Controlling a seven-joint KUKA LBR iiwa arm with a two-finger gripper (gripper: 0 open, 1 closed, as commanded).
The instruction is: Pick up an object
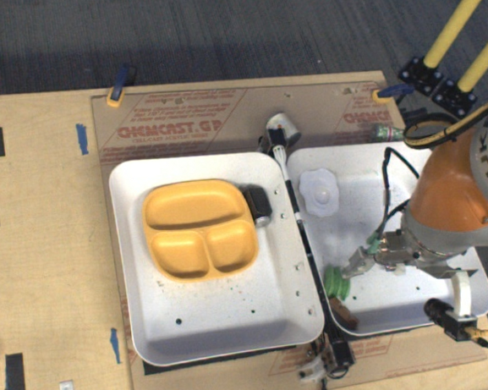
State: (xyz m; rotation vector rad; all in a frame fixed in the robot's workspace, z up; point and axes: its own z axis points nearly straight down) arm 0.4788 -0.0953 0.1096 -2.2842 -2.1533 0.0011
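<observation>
Underneath, a brown board (169, 120) reads "CHEMCAST GP". Two white bins rest on it: the left bin (153, 325) bears a yellow divided tray (200, 228) with a black object (257, 204) beside it. Over the right bin (353, 184), the gripper (360, 260) hovers near a green object (337, 285); its grip cannot be made out.

Arm (468, 187): enters frame at 3 o'clock. Upper link grey, smooth, rounded shell. Broad orange band (452, 193) just above wrist, glossy, domed. Below band, grey metal wrist collar (427, 246), ring-shaped. Black cable (389, 187) loops from 12 o'clock side of band toward wrist. Claw (358, 262) small, silver-grey metal, blocky body with green wiring at its base, pointing to 9 o'clock.
</observation>
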